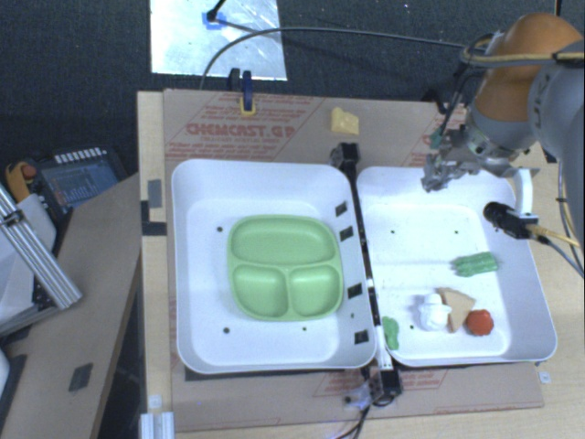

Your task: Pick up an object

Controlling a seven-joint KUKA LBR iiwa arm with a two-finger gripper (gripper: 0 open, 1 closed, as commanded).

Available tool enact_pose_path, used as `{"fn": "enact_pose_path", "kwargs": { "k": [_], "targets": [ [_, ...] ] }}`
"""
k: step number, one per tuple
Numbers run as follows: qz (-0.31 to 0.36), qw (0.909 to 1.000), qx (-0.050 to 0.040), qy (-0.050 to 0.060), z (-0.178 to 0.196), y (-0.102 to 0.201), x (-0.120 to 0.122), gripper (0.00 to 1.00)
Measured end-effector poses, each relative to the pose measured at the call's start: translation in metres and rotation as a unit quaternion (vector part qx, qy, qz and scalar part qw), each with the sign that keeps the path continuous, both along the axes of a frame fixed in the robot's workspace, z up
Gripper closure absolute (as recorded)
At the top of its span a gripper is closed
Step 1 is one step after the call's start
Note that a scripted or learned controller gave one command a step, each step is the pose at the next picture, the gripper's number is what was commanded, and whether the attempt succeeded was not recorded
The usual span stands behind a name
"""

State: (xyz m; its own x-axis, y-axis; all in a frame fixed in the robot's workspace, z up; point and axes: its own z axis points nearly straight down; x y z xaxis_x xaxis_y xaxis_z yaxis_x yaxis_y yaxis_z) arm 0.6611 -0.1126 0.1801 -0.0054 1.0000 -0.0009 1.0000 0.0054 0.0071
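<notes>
nearest the camera, along the front of the right bin [535, 332], sit the things i could pick: a small green piece [391, 331] by the front left corner, then a white lump [431, 313] touching a tan wedge [455, 299], with a red ball [479, 322] just beside them. a little further back lies a green ridged piece [475, 264], near the right wall. in the left bin [196, 245] a green divided plate [281, 267] rests flat. furthest back, my claw [441, 174] hangs over the right bin's rear edge, well apart from all of them; whether its fingers are spread or closed i cannot tell, and i see nothing in it.
</notes>
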Motion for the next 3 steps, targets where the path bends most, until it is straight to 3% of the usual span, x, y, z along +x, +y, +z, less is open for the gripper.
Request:
{"fn": "enact_pose_path", "kwargs": {
  "k": [2,3],
  "targets": [
    [0.000,1.0000,-0.0002,0.000,0.105,0.000,-0.003,1.00],
    [0.001,1.0000,0.0010,0.003,0.106,0.042,-0.030,1.00]
  ]
}}
